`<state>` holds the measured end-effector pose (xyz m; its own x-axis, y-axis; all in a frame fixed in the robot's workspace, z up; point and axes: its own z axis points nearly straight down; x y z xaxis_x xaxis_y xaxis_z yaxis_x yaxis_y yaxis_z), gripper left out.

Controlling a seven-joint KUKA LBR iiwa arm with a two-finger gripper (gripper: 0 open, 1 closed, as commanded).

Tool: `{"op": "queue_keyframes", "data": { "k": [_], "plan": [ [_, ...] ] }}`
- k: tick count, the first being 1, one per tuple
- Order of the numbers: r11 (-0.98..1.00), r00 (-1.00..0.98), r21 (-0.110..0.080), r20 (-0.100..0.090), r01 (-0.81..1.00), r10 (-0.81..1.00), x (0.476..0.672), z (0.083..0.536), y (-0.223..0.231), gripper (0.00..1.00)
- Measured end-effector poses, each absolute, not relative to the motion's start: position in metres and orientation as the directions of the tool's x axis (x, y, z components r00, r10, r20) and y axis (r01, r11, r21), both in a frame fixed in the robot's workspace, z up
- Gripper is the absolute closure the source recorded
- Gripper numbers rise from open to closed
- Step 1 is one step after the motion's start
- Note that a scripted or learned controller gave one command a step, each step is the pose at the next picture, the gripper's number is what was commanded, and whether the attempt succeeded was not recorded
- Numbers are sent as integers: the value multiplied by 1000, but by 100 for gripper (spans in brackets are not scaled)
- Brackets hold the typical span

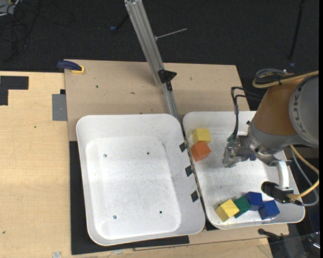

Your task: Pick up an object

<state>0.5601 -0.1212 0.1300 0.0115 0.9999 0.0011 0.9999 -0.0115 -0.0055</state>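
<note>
Nearest the camera, along the front wall of the right bin [247, 223], lies a row of blocks: a yellow block [226, 209], a green block [240, 204] touching it, then a blue block [254, 199] and a second blue block [268, 209]. The row's long axis runs left to right, rising slightly toward the right. The blocks are near-cubic and have no clear long axis of their own; each sits rotated relative to the bin walls.

Mid-bin, the gripper [231, 156] hangs over bare white floor, with no block between its jaws; whether the jaws are spread or pressed together cannot be told.

Further back, by the bin's left wall, an orange block [200, 151] touches a yellow cube [201, 135] behind it.

The left bin [97, 123] sits beside it on the wooden surface [118, 87].
</note>
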Motion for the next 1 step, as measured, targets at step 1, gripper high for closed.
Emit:
{"op": "queue_keyframes", "data": {
  "k": [1],
  "plan": [
    [-5,5,1,0,1000,1000,558,173,-119,100]
  ]
}}
